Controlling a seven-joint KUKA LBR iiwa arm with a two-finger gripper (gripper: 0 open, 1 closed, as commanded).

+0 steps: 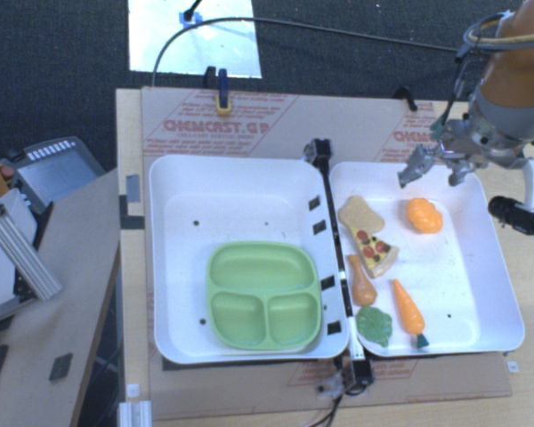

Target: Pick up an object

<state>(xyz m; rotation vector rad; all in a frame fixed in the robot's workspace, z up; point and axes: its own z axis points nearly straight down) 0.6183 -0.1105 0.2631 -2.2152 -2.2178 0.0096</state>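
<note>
Toy food (375, 254) beside "CHEMCAST GP" board (215, 124)

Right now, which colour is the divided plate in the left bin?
Light green; the divided plate shows plainly in the camera view.

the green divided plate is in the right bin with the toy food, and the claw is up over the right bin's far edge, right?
Not quite. The camera view shows the green divided plate alone in the left bin. The toy food, such as the pizza slice, lies in the right bin, and the claw is over that bin's far edge.

Green divided plate (265, 295) in left bin (173, 238)
</note>
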